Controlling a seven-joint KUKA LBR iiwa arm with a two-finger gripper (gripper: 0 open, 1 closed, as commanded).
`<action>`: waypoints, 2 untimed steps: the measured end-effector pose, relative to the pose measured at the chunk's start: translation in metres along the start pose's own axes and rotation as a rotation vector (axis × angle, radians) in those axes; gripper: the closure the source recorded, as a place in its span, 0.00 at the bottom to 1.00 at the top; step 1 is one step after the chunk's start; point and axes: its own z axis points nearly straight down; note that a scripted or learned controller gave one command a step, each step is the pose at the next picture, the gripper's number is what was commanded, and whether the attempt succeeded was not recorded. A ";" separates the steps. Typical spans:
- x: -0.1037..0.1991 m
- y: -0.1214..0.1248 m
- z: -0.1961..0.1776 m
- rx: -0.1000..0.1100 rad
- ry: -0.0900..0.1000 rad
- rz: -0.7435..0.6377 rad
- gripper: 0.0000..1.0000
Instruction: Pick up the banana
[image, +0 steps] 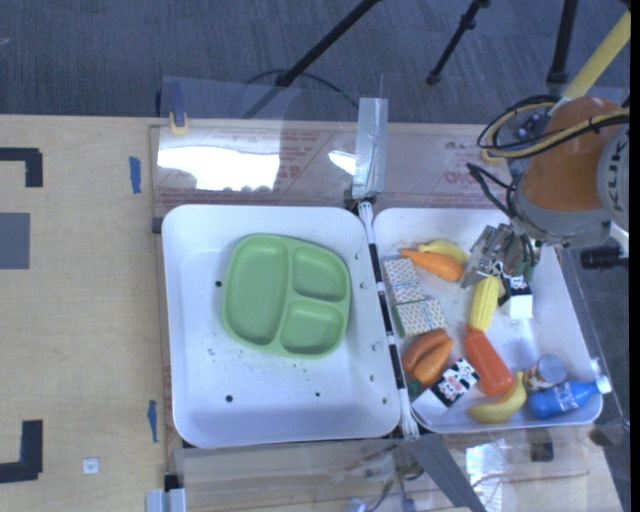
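The banana (499, 405) is yellow and curved, and it lies near the front edge of the right bin (578, 320), between a black-and-white carton (456, 382) and a blue bottle (562, 398). My gripper (500, 256) hangs over the back half of that bin, just above the top end of a yellow corn cob (484, 301). It is well behind the banana and apart from it. Nothing shows as held.
The right bin also holds a carrot (433, 263) with a yellow piece (446, 248) behind it, patterned flat packets (411, 297), a hot dog (428, 354), an orange-red tube (486, 362) and a small jar (545, 372). A green divided plate (287, 295) sits in the left bin (190, 330).
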 end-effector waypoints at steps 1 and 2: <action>0.003 -0.003 0.002 0.006 0.014 0.001 0.00; -0.034 -0.053 -0.054 0.001 0.006 -0.039 0.00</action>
